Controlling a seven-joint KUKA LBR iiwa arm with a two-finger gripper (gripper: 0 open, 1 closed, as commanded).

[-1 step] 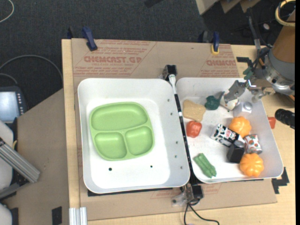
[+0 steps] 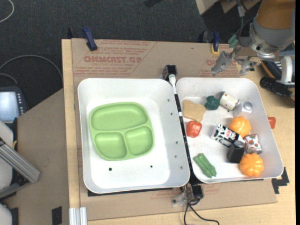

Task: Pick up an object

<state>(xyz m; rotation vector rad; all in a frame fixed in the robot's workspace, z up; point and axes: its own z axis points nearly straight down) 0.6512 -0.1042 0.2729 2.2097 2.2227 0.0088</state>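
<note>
My gripper hangs above the far rim of the right bin, open, with nothing between its fingers. Below it the bin holds several small items: a tan bread slice, a teal piece, a white cup, a red pepper, a black-and-white cow-patterned toy, two orange pumpkins, a black block, a checkered can and a green pod.
The left bin bears a green divided plate. A small red piece lies outside the right bin's right rim. Blue clamps hold the brown board at the back edge.
</note>
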